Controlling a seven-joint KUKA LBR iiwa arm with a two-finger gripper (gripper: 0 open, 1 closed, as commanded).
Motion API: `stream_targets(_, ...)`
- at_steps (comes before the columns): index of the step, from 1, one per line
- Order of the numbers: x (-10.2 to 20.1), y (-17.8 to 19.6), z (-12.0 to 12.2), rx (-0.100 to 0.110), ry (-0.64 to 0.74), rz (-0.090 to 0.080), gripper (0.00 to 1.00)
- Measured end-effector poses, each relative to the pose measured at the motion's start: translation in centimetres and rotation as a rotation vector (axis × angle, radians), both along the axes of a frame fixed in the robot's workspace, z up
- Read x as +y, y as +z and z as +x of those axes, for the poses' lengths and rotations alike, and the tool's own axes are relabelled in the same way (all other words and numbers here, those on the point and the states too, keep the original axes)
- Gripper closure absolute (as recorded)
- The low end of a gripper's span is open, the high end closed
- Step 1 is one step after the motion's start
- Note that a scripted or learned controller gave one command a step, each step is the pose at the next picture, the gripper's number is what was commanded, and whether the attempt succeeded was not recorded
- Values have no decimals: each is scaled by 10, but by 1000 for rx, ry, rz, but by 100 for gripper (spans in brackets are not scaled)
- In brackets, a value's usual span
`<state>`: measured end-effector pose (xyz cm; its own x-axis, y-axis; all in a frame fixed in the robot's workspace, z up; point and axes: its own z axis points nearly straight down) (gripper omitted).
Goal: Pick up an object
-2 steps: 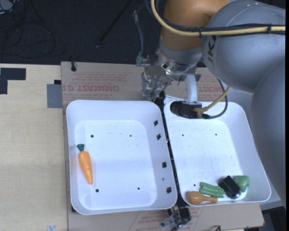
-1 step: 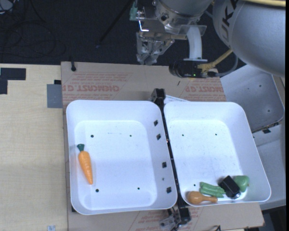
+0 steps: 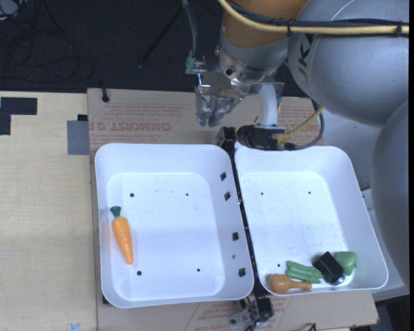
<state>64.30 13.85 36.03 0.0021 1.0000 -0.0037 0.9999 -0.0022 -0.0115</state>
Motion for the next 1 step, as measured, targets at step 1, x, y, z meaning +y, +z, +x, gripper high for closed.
stream_targets(1,105,75,0,-16,13,8,100)
